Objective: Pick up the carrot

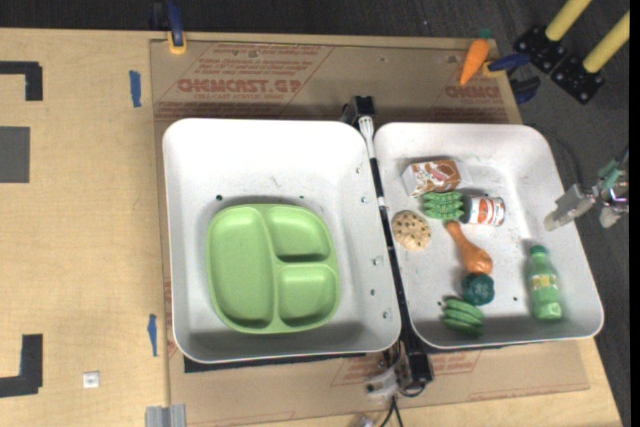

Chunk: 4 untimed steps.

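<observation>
An orange, tapered piece that I take for the carrot (470,249) lies in the middle of the right bin (520,143), thin pale end toward the back, thick orange end toward the front. It touches nothing but the bin floor, just in front of a green leafy toy (441,206). My gripper (582,205) hangs at the bin's right rim, well to the right of the carrot and slightly behind it, holding nothing that I can see. A second orange shape with a green tip (474,61) lies on the cardboard behind the bin; it may be a clamp.
Around the carrot lie a cookie (411,230), a red and white can (485,211), a snack bag (433,176), a teal ball (479,289), a green pod (462,314) and a green bottle (543,284). The left bin (190,155) holds a green divided plate (270,265).
</observation>
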Each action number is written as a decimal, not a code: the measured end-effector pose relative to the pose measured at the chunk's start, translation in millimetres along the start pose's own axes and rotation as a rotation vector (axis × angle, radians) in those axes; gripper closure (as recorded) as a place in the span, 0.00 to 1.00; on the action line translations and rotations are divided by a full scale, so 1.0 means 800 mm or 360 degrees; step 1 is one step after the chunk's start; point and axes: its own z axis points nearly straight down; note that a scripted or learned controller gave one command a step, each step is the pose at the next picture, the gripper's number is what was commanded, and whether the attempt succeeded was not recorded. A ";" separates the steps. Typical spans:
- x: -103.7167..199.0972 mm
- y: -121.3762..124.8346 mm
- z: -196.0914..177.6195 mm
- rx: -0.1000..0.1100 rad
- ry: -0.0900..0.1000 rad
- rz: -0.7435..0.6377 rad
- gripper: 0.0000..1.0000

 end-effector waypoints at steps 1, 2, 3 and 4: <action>0.018 -0.015 0.157 0.0004 0.0004 -0.0430 0.00; 0.093 -0.001 0.209 -0.0002 -0.0001 -0.0266 0.00; 0.095 0.000 0.195 -0.0005 0.0001 -0.0268 1.00; 0.157 0.024 0.054 -0.0003 0.0000 -0.0550 1.00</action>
